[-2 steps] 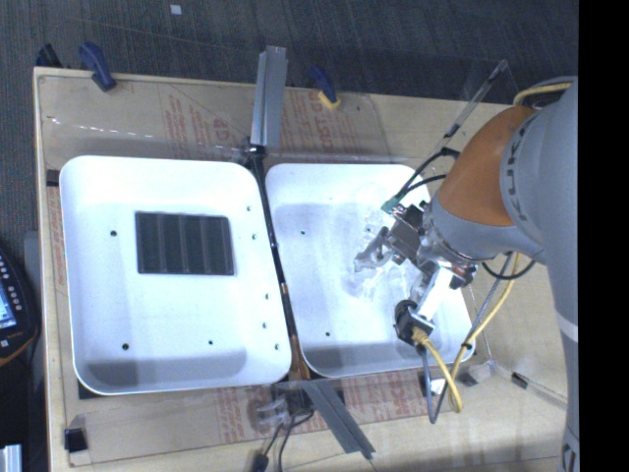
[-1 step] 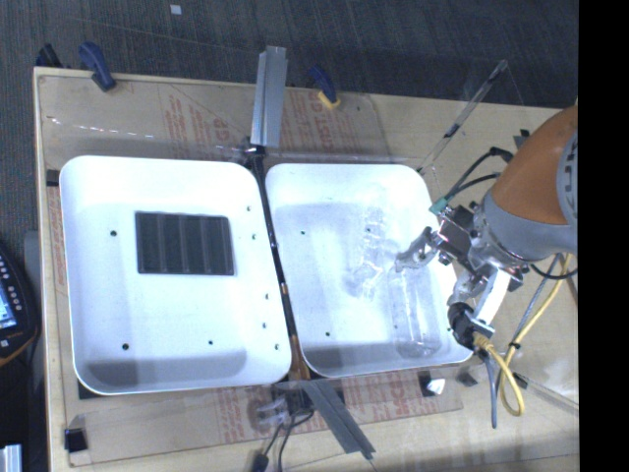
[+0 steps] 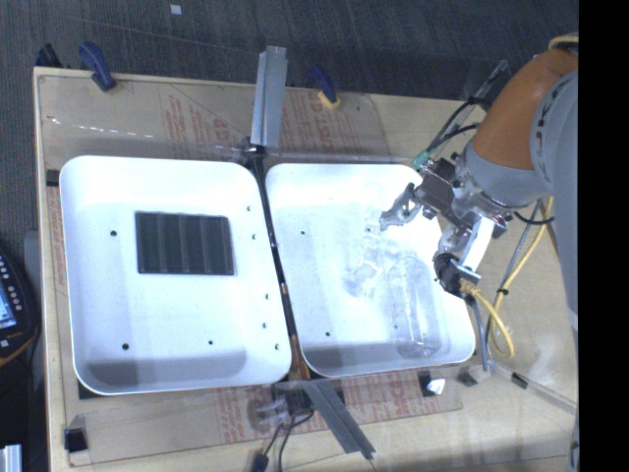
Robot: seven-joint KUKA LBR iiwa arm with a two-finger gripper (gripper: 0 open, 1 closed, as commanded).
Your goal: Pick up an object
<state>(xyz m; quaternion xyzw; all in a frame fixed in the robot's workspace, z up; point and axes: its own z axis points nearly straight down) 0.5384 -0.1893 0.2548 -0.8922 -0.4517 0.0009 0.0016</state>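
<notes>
Over the right bin's (image 3: 295, 342) upper right edge, the gripper (image 3: 398, 214) is seen; nothing is visibly held. One clear plastic bottle (image 3: 413, 308) lies in that bin, long axis roughly up-down in view, beside crumpled transparent wrap (image 3: 364, 264). Two white bins are counted; one dark ribbed rectangular pad (image 3: 185, 244) lies in the left bin (image 3: 88, 352).

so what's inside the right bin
The right bin holds clear plastic objects, perhaps a bottle, hard to tell against the white. The tool hangs over its right edge, covering part of it.
</notes>
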